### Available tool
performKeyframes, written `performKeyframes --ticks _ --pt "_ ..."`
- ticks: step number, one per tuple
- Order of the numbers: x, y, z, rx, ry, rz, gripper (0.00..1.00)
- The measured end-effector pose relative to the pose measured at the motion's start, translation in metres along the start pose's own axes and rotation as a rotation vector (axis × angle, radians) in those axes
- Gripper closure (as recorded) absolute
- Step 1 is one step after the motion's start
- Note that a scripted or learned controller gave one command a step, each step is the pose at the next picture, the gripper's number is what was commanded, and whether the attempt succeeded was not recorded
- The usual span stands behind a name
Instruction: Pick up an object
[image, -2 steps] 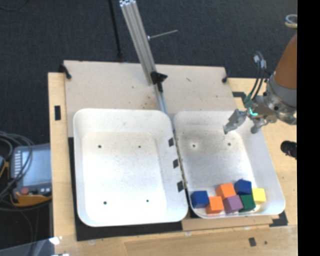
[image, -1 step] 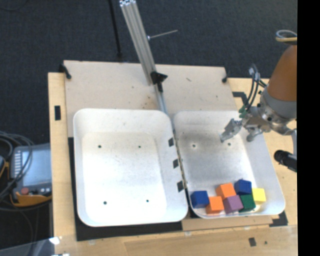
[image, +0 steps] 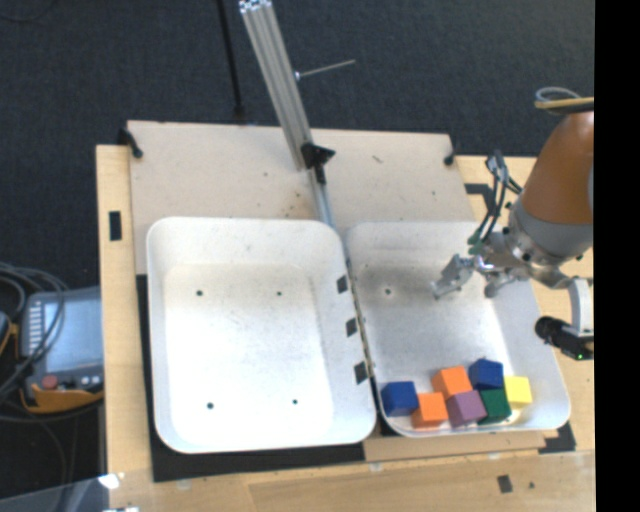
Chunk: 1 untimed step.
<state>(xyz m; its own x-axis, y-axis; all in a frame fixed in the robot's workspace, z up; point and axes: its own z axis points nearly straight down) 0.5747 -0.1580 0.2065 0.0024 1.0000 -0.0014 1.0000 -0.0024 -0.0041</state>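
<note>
Several small coloured blocks lie bunched at the front of the right bin (image: 420, 310): a blue block (image: 399, 397), two orange blocks (image: 452, 380) (image: 431, 408), a purple block (image: 466, 407), a green block (image: 495, 404), a yellow block (image: 518, 390) and a second blue block (image: 486, 373). My gripper (image: 470, 279) hangs over the middle of the right bin, well behind the blocks and apart from them. Its two grey fingers (image: 447, 281) stand spread with nothing between them.
The left bin (image: 170, 330) sits beside the right one. A slanted aluminium post (image: 285, 95) rises behind the bins. A grey control box (image: 60, 335) with cables is at the far left, off the bench.
</note>
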Motion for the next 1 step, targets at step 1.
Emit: performKeyframes --ticks 1 --pt "0.0022 -0.0028 0.0429 0.000 0.000 0.001 0.00"
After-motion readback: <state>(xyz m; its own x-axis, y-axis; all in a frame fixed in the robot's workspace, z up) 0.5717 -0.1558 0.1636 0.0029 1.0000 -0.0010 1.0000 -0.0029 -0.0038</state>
